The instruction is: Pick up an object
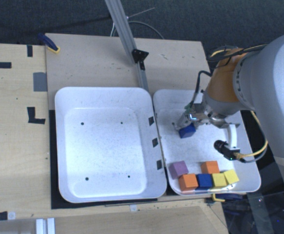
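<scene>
Claw: the claw (189, 122) hangs over the right bin (168, 104), its fingers closed on a blue block (186, 130), which sits between the tips at the claw's lower end.
Block's place: in the upper middle of the right bin, well apart from the cluster at the near edge; whether it is lifted clear of the bin floor or resting on it, I cannot tell.
Handling: by its look a small solid cube, probably light and stiff, with flat smooth faces; likely to slip or twist if caught by an edge or corner.
Where to hold: two opposite flat faces, near the middle, fingers square to them.
Other blocks: a purple block (179, 168), two orange blocks (188, 181) (210, 167), a second blue block (204, 180) and two yellow blocks (219, 179) (231, 176) lie touching or just beside one another; tight packing there would leave little finger room.
Left bin (64, 101): a white tray on the counter (88, 57).
</scene>
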Controlling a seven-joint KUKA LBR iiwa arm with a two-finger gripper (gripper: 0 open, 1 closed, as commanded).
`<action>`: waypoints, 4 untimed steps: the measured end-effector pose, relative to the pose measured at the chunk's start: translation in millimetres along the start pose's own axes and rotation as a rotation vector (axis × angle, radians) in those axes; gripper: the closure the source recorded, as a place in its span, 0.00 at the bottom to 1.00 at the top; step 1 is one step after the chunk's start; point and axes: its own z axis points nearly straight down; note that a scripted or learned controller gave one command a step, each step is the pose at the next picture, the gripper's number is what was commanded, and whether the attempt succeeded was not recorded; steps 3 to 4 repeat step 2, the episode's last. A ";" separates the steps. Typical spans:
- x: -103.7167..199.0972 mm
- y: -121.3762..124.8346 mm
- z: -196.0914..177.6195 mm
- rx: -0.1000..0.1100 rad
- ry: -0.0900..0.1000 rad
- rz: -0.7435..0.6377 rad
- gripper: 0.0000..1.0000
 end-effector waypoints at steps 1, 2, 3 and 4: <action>42.2 33.3 -100.3 0.002 0.003 0.002 1.00; 130.4 -5.8 -109.4 0.013 0.006 -0.001 1.00; 130.4 -5.8 -109.4 0.013 0.006 -0.001 1.00; 130.4 -5.8 -109.4 0.013 0.006 -0.001 1.00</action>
